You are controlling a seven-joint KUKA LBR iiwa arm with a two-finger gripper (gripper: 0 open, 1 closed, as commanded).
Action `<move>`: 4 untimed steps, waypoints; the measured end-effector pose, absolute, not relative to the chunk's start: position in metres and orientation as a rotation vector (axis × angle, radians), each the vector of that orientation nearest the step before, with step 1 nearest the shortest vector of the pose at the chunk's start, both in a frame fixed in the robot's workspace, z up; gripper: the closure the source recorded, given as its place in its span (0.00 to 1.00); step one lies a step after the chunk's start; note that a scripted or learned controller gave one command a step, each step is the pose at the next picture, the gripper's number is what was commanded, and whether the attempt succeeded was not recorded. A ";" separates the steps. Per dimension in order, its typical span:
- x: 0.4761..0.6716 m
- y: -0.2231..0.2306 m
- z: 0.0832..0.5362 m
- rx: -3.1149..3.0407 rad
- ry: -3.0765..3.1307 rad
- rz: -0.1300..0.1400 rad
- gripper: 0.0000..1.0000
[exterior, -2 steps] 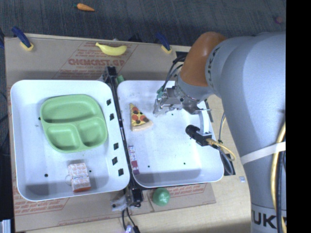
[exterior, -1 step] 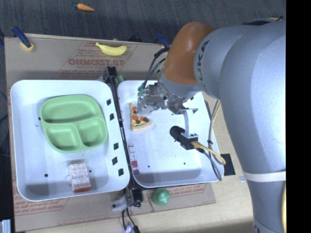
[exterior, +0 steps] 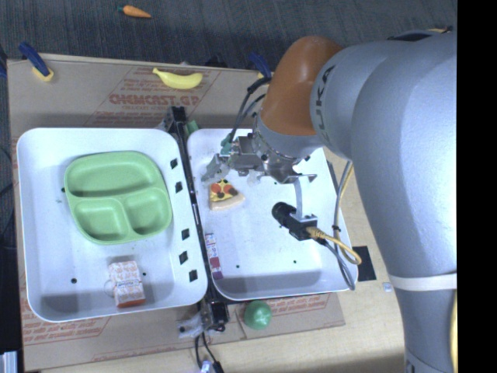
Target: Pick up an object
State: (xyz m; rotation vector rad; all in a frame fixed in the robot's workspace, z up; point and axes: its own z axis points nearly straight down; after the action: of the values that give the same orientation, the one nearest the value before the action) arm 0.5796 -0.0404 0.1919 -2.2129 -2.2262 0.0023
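A toy pizza slice (exterior: pixel 224 196) lies in the upper left part of the right bin (exterior: pixel 264 278). My gripper (exterior: pixel 224 162) hangs just above and behind it, close to the bin's left wall. Nothing can be seen held in it. The grey arm with its orange band (exterior: pixel 299 84) covers the bin's far right corner.
The left bin (exterior: pixel 39 208) holds a green divided plate (exterior: pixel 116 195) and a small wrapped snack pack (exterior: pixel 126 282). A toy banana (exterior: pixel 178 77) lies on the cardboard behind the bins. A green ball (exterior: pixel 257 314) sits in front of the right bin.
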 end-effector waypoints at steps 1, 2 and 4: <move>0.580 -0.040 0.202 -2.206 -2.230 0.003 1.00; 0.580 -0.040 0.202 -2.206 -2.230 0.003 0.00; 0.476 -0.045 0.191 -2.214 -2.226 0.005 0.00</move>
State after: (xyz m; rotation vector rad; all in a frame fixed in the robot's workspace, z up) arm 0.4757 -0.0453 0.1912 -2.2138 -2.2258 0.0052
